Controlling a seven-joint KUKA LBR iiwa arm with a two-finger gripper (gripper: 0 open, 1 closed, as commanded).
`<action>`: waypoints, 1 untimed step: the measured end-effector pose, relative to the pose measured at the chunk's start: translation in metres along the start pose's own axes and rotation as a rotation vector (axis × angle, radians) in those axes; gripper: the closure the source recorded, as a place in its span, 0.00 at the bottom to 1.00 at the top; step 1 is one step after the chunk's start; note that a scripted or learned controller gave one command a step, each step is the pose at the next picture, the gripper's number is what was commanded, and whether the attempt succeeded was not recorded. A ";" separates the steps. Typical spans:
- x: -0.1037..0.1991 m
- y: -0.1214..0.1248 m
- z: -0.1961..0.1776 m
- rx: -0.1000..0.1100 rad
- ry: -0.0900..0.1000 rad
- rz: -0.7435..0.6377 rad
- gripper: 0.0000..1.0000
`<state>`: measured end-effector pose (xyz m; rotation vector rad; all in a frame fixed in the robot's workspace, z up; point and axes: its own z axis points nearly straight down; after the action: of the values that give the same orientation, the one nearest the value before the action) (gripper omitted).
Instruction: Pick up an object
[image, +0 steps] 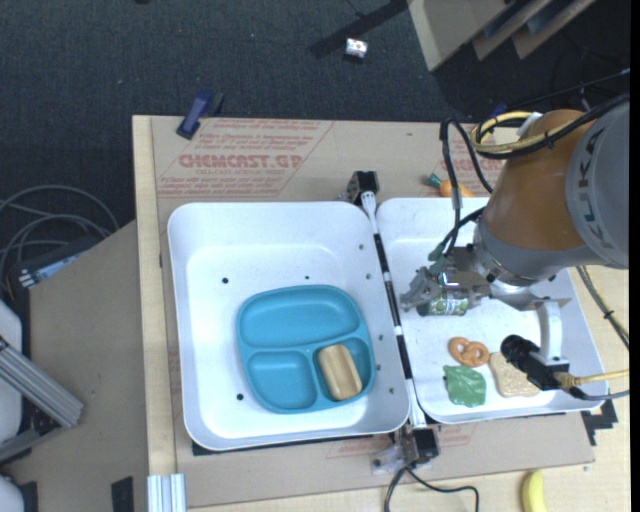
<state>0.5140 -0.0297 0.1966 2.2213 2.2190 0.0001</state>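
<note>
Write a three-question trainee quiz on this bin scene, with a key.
1. True or false: the tan bread-like piece lies in a compartment of the blue divided tray.
2. Which bin holds the pretzel: A left, B right?
3. Fill in: the green item lies just ____ the pretzel in the view.

Key: 1 true; 2 B; 3 below.

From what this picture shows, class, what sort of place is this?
Probably a robotics lab test bench: a robot arm reaches over two white bins, toy food fills a blue tray, and cables trail across the carpet.
</note>
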 end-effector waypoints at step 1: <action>0.024 0.015 -0.012 0.000 0.001 -0.001 1.00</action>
<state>0.5294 -0.0054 0.2082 2.2201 2.2210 0.0017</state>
